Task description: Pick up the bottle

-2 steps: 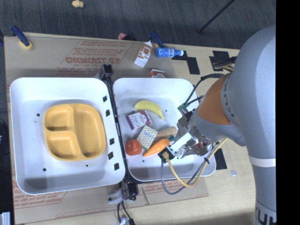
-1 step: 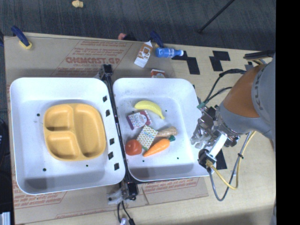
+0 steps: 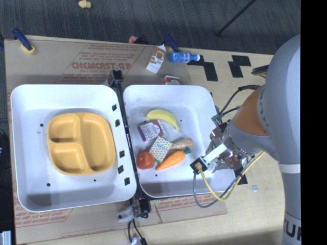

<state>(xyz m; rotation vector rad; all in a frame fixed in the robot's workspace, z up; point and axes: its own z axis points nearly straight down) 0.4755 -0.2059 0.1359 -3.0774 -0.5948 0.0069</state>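
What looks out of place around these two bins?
The blue bottle lies on its side on the bench behind the right bin, outside both bins, beside a small carton. A small yellow thing lies on the floor beyond the bench.

The bottle [image 3: 182, 57] is too blurred for detail

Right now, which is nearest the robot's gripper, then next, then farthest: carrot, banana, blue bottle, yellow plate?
From the gripper:
1. carrot, right bin, lower part
2. banana, same bin, upper part
3. blue bottle, on the bench beyond the bins
4. yellow divided plate, left bin
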